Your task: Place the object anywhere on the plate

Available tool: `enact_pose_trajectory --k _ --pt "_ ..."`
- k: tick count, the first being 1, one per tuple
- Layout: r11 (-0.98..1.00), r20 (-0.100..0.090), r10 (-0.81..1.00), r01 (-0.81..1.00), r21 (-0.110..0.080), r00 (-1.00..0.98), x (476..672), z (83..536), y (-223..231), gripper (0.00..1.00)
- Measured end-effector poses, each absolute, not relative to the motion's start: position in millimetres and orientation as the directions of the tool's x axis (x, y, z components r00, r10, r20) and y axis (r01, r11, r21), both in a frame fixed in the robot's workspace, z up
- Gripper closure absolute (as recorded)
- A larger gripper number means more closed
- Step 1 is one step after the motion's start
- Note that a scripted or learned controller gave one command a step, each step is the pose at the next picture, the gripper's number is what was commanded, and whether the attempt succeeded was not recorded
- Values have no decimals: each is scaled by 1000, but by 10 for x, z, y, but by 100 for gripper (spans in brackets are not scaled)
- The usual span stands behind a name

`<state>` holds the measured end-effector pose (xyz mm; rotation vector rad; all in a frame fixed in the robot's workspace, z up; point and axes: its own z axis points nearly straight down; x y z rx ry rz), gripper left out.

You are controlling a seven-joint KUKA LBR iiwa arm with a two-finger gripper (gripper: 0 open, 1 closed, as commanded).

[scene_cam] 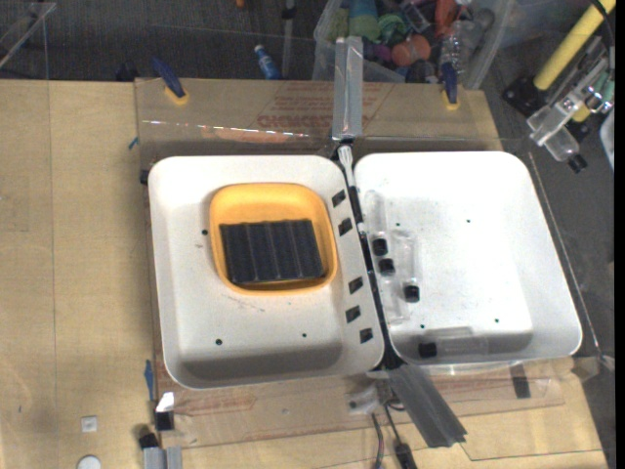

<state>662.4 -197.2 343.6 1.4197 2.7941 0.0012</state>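
An orange-yellow plate [223, 203] with rounded corners sits in the left white bin [186, 320]. A black ribbed rectangular object [271, 251] lies flat on the plate and covers most of its middle. My gripper [566, 137] hangs at the top right of the camera view, beyond the far right corner of the right bin [488, 233]. It is well away from the plate and the black object.
Along the right bin's left side lies a clear, hard-to-see item with small black pieces [395, 259]. A black-marked divider [354, 252] runs between the bins. A tub of colourful toys [415, 13] stands behind the bench.
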Motion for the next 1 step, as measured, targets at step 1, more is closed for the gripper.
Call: enact_pose_trajectory --k 1 --pt "770 -8 639 639 3 -769 6677 3439 -2230 100"
